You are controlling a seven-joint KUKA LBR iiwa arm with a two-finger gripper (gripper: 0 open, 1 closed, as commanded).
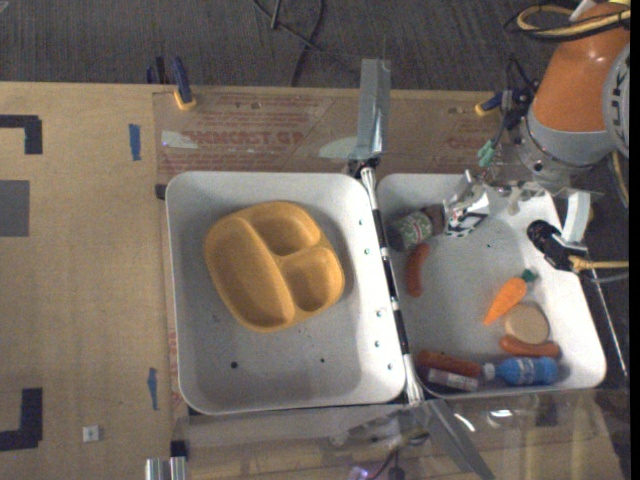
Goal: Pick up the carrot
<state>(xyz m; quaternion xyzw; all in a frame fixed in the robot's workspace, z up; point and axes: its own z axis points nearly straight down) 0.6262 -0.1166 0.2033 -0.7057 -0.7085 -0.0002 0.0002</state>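
- Camera view: carrot (pixel 506 299) lies flat in the right bin (pixel 455 318), leafy end pointing up-right, clear floor on its left side.
- Just below the carrot: a round tan slice (pixel 527 323), then a sausage (pixel 530 347) and a blue bottle (pixel 520 371) nearer the bin's front wall. Tight on that side, probably just dumped in loose.
- Gripper (pixel 466 211) hangs well up-left of the carrot, near a small dark can (pixel 412 229) at the bin's back corner.
- Jaws: can't tell whether spread or pressed together; nothing visibly pinched.
- Yellow divided plate (pixel 274 263) sits in the left bin (pixel 200 368), far left of the carrot.
- Judgement: pick not started; approach from the carrot's open left.
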